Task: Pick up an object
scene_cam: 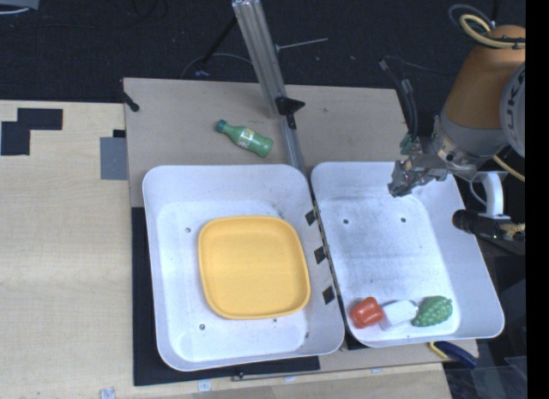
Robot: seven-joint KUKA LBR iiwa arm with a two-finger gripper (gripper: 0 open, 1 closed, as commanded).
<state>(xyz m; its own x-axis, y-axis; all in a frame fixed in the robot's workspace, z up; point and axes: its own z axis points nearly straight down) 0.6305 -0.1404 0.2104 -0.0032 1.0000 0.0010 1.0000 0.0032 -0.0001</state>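
In the right bin point(403, 243), near its front edge, lie a red pepper-like piece point(366, 311), a small white piece point(399, 312) and a green bunch of grapes point(432, 311), close together in a row. A yellow square plate point(254, 265) rests in the left bin point(171, 217). My gripper point(403, 184) hangs over the back edge of the right bin, well away from the three pieces. Nothing shows between its fingers.
A green bottle point(244, 137) lies on the bench behind the left bin. A metal rail point(268, 54) slants up from between the bins. Black clips point(319, 254) sit along the divide. A white-handled part point(489, 196) juts out beside the right bin.
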